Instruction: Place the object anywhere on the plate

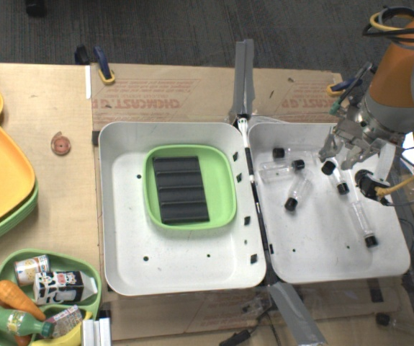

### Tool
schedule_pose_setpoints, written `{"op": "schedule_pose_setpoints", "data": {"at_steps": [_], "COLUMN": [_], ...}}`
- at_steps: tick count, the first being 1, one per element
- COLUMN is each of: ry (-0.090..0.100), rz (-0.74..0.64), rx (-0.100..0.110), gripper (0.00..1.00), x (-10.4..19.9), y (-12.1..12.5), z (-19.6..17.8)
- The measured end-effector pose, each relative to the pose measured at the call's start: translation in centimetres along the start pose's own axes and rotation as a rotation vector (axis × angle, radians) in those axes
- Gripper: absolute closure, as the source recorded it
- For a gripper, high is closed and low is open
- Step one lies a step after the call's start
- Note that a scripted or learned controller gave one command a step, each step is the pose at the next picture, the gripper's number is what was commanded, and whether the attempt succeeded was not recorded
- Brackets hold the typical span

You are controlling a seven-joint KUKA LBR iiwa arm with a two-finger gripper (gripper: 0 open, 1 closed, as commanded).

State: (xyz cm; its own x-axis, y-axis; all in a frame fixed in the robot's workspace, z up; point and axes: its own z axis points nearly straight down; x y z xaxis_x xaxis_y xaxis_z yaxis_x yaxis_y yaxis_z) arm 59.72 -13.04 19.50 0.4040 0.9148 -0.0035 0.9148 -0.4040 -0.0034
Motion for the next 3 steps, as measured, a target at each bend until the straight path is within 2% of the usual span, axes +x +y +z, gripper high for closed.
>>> {"op": "schedule_pose_setpoints", "data": {"at_steps": [1,2,3], "ry": [0.0,0.001,0.001], "rz": [0.001,0.056,0.163], "rx": [0.0,0.001,0.001], "gripper": [0.0,0.0,0.0], "x": [0.0,-0.2,-2.5], "y": [0.0,-5.6,-8.2], "z": [0.0,-4.9,-7.5]}}
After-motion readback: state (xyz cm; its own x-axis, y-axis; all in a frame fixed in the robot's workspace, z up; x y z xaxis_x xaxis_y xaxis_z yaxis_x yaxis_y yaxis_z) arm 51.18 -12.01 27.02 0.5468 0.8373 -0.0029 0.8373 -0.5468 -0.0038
